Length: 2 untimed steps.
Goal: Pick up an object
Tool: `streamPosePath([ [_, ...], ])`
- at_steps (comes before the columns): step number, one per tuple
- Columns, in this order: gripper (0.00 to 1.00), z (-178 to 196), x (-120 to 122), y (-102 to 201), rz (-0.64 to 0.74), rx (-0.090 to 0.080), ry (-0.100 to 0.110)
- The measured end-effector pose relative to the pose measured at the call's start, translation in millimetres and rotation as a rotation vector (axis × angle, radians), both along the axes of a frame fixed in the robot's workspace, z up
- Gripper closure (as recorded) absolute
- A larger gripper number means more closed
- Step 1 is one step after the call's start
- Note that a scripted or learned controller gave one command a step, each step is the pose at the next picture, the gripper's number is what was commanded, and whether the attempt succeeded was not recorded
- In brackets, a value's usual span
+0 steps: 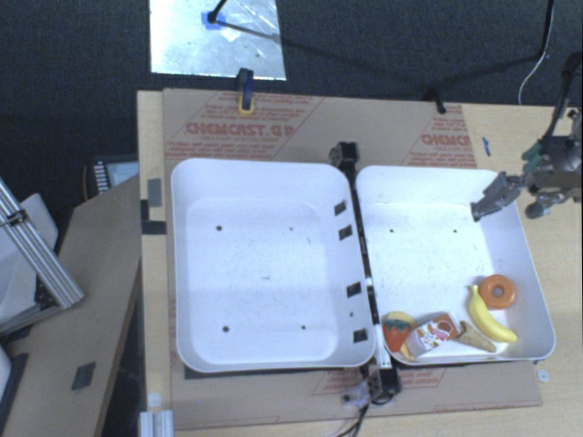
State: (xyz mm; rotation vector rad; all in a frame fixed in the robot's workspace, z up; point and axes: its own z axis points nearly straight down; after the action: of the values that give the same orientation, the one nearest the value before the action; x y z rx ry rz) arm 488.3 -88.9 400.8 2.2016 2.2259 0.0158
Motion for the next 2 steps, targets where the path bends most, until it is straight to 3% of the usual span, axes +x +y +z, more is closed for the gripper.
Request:
streamPosePath([
  [1,0.0,93,-1,42,-0.001,0.001,0.001],
  [2,0.0,128,-2,99,-0.001,0.002,0.008],
])
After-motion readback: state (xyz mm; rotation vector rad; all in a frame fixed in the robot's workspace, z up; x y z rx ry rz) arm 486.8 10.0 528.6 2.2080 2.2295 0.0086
